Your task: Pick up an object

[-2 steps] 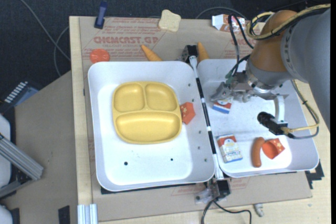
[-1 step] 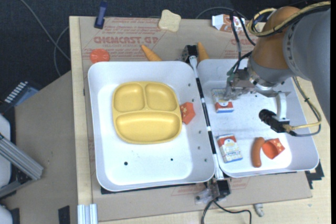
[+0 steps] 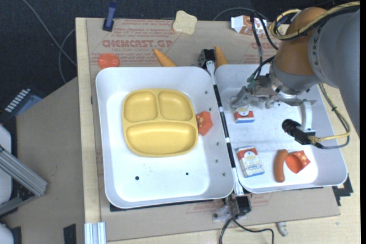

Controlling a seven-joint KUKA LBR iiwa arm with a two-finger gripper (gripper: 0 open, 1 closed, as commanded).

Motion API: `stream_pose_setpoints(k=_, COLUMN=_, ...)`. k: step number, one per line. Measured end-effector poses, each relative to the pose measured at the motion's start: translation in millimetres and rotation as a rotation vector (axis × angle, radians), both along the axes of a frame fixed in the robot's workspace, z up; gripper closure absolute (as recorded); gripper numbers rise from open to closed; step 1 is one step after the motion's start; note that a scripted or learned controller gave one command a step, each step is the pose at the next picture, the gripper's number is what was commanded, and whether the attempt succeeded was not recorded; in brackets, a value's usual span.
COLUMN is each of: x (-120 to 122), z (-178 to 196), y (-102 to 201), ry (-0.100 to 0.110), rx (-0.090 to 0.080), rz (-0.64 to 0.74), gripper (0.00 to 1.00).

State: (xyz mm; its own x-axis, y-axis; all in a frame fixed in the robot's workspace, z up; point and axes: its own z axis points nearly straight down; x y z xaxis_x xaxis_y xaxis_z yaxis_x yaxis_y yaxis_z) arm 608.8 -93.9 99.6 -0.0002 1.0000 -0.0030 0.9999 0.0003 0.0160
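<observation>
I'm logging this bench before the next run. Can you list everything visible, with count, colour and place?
Shallow white bins: 2, white, side by side on the bench.
Divided plastic plate: 1, yellow, in the left bin.
Small orange-red piece: 1, at the left bin's right edge, beside the plate.
Small cartons: 2, white with red, in the right bin; one under the gripper, the other nearer the front.
Toy sausage: 1, orange-red, right bin's front.
Orange wedge-shaped piece: 1, beside the sausage.
Bread-shaped toy: 1, beige, on the board behind the bins.
Blue clip-like item: 1, board's back left.
Arm's gripper: 1, grey, over the right bin's back carton.
</observation>
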Motion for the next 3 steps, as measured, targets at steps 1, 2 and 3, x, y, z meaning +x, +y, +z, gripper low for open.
stream_pose_setpoints(k=1, x=-14.2, z=-15.5, y=1.8, ry=0.019, rx=0.004, rz=0.0, gripper=0.0)
stream_pose_setpoints(k=2, x=-13.6, z=-5.2, y=2.0, ry=0.016, rx=0.003, rz=0.0, gripper=1.0)
stream_pose_setpoints(k=3, x=-18.6, z=86.2, y=72.5, ry=0.013, rx=0.004, rz=0.002, gripper=1.0)
